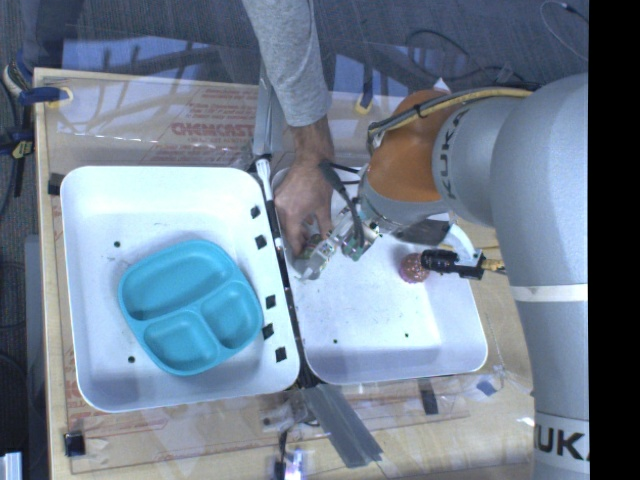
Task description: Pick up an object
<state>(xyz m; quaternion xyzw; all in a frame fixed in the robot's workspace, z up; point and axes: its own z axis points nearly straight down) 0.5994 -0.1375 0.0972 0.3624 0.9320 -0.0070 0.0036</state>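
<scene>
Hand [335,245] low in the right bin [390,318], near its back left corner and tilted toward the divider between the two bins. Whether it stands wide or narrow I cannot tell, because metal parts and shadow run together there. A small reddish-brown ball [414,267] lies on the bin floor near my hand, toward the view's right, apart from it and not gripped. A person's hand [300,203], on a grey-sleeved arm [285,43] coming down from the top edge, reaches into the same corner and sits close against my hand on the view's left. Whether it touches anything is hidden. My wrist bends back to the orange band [405,168] and the grey robot arm [530,188], which is cut off at the right. In the left bin [90,218] a blue divided plate [190,306] lies flat, well apart from my hand. Both bins rest on the worktop [150,118].
</scene>
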